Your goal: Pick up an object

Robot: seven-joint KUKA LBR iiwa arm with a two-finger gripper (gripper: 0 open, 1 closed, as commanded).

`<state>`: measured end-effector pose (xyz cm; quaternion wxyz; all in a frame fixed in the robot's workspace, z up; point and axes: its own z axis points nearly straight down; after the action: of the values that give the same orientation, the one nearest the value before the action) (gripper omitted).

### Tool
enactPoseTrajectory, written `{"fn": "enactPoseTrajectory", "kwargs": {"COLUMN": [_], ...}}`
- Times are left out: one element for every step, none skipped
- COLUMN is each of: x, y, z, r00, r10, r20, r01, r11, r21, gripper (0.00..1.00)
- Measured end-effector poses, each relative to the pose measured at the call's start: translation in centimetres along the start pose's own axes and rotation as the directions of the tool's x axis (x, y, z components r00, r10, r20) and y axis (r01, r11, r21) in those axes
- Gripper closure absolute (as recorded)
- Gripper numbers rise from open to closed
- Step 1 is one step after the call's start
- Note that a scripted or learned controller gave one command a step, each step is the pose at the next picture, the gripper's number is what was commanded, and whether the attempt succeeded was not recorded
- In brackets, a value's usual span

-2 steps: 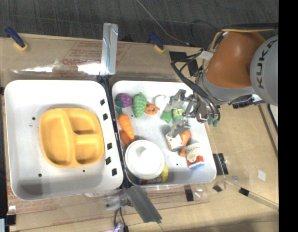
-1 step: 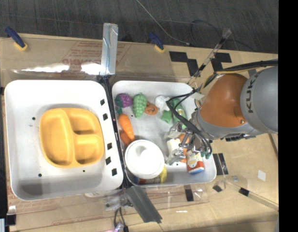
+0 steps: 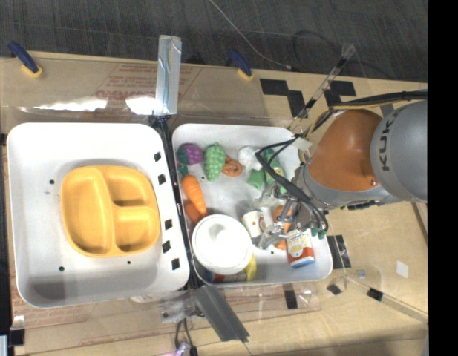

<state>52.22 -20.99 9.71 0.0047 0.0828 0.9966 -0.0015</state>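
So here's what we've got on the desk (image 3: 80, 80): two white bins side by side. The left bin (image 3: 36, 273) has a yellow divided tray (image 3: 110, 208) sitting roughly in its middle.

The right bin (image 3: 214, 133) is the crowded one. Along its far edge we see purple grapes (image 3: 189, 154), a green bumpy fruit (image 3: 214, 161) just beside them, and a small orange ring-shaped thing (image 3: 232, 169) next to that. A carrot (image 3: 193, 191) lies along the bin's left wall, near the divider. Toward the near edge there's a white round bowl (image 3: 222, 245) with something yellow (image 3: 252, 268) poking out from under its right side. A small white cup (image 3: 252, 221) sits just right of the bowl, and a red and white carton (image 3: 301, 248) is by the near right corner.

The arm (image 3: 362, 158) comes in from the right, and the jaws (image 3: 277, 225) are down in the right bin between the cup and the carton, tangled in with cables. Honestly we can't tell whether they're wide, narrow or gripping anything; it's too cluttered and blurry there. The cup and carton both look like they're resting in the bin.
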Motion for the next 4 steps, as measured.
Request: {"fn": "enactPoseTrajectory", "kwargs": {"x": [-0.3, 1.6, 3.5, -2.1], "y": [0.0, -0.2, -0.5, 0.4], "z": [0.0, 0.1, 0.1, 0.2], "r00": [1.000, 0.991, 0.994, 0.993], "r10": [0.003, 0.136, 0.112, 0.121], "r20": [0.002, -0.002, 0.001, -0.003], "r01": [-0.003, -0.136, -0.112, -0.121], "r11": [1.000, 0.991, 0.994, 0.993], "r21": [0.000, -0.002, -0.001, -0.001], "gripper": [0.00, 0.00, 0.00, 0.00]}}
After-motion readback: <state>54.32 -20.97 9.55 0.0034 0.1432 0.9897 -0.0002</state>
